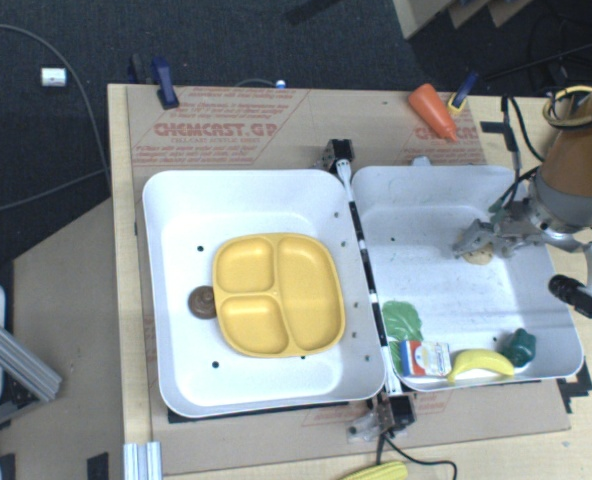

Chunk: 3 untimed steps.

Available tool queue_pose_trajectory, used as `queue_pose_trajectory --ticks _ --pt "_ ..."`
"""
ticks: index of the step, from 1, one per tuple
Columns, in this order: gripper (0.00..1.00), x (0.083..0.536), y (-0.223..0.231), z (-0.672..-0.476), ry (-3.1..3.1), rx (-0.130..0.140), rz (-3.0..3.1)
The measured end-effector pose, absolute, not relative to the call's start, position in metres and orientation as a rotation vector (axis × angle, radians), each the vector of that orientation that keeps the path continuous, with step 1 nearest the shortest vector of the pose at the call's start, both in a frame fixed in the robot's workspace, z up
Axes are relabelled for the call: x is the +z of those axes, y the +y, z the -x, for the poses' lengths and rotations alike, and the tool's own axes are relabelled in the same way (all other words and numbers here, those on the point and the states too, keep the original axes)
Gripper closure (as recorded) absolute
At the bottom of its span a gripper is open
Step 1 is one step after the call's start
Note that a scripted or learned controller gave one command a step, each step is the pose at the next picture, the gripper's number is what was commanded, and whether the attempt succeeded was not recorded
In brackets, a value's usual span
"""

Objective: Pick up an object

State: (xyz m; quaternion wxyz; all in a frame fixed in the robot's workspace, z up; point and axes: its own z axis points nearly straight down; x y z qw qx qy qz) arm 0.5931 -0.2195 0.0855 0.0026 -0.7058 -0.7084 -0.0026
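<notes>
Worktop filled most of the frame, a cardboard-coloured sheet with red print along its upper edge. Two white bins sat on it, side by side and touching along the middle.

Left bin was the bigger one. A yellow divided plate lay in its centre, three compartments, flat. A small brown round piece sat just beside the plate's left edge, partly tucked under it.

Right bin held the loose items, all bunched in its lower part: a green leaf-shaped piece near the lower-left corner, a small carton with red and blue print just below it, a banana lying flat beside the carton, and a dark green piece at the banana's right end.

My arm came in from the right edge of the frame, over the upper right of the right bin. My fingers were low over the bin floor, at a small pale tan object. Cannot tell if they were spread or pinched, or whether the object was between them.

An orange carrot-like thing lay on the worktop above the right bin, outside both bins.
</notes>
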Motion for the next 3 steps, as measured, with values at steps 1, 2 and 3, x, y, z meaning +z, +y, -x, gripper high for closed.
queue_pose_trajectory --ticks 1,2,3 --pt "1.00 0.096 -0.222 -0.593 -2.225 -0.006 2.220" --pt "1.00 0.160 -0.163 -0.633 -2.224 -0.002 2.221" --pt "0.00 0.159 -0.164 -0.632 -2.223 -0.001 2.221"
